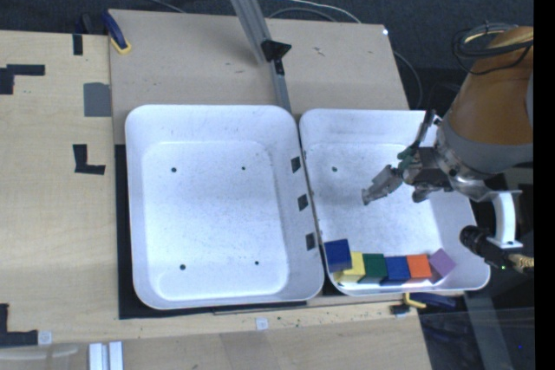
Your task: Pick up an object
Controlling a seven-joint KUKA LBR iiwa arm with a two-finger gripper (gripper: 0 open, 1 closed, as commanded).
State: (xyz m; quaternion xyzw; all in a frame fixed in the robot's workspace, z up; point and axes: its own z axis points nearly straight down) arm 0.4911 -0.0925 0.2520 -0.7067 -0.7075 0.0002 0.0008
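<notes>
- While the blocks wait in a row along the front wall of the right bin (364, 130), nothing is picked up yet.
- From one end to the other I see a blue block (336, 253), a yellow block (350, 270), a green block (374, 265), another blue block (397, 269), an orange block (419, 266) and a purple block (442, 262).
- They touch each other, and the row's long line runs from 9 o'clock to 3 o'clock.
- Up above them sits the gripper (380, 186), over the bare middle of the same bin.
- Its grey tip points toward 8 o'clock.
- I cannot tell if it is open or closed, and no block is in it.
- From the gripper, the row lies toward 6 o'clock, near but not touching.
- I think the arm must go toward 6 o'clock and then down to reach a block.
- Packed blocks and the close wall could make the grab hard.
- At 9 o'clock lies the left bin (139, 186).
</notes>
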